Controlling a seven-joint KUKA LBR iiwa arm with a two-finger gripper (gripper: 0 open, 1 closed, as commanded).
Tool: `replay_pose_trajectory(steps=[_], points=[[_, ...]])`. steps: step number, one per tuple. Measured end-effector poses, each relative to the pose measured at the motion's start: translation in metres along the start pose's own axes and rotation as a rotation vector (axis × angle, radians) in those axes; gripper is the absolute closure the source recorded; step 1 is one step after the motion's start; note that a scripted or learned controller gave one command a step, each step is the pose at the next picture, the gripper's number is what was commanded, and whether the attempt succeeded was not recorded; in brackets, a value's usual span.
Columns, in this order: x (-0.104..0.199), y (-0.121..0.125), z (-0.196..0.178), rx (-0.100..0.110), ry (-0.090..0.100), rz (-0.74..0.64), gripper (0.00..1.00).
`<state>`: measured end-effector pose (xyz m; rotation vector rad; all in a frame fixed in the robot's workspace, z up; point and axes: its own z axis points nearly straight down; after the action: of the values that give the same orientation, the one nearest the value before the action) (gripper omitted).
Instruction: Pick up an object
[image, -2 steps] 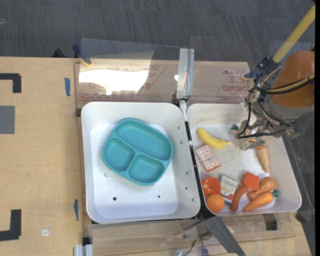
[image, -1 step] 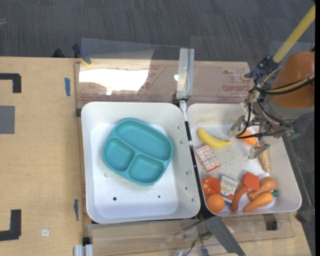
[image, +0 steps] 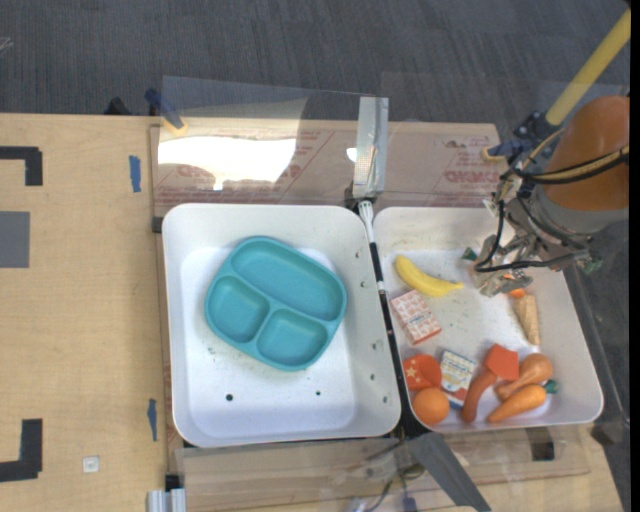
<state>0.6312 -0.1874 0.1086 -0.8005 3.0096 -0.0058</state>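
Note:
My gripper (image: 500, 272) hangs low over the back right part of the right bin (image: 585, 350), under a tangle of black cables. A yellow banana (image: 428, 278) lies just to its left. A tan, cone-shaped piece (image: 527, 318) lies just in front of it. A small grey and orange item (image: 510, 289) sits right at the gripper's tip; whether it is touched is unclear. Further forward lie a red and white carton (image: 415, 316), a red block (image: 421, 371), an orange (image: 432, 405), a small printed box (image: 457, 371), a red sausage (image: 478, 395) and two carrots (image: 520, 402).
The left bin (image: 190, 330) holds a teal divided plate (image: 275, 300). A metal divider (image: 370, 150) and clear sheet stand behind the bins. The arm's orange band (image: 595, 140) is at the upper right.

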Motion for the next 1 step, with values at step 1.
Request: replay_pose_trajectory(steps=[1], points=[[-0.0603, 0.0267, 0.0217, -0.002, 0.015, 0.412, 1.0]])
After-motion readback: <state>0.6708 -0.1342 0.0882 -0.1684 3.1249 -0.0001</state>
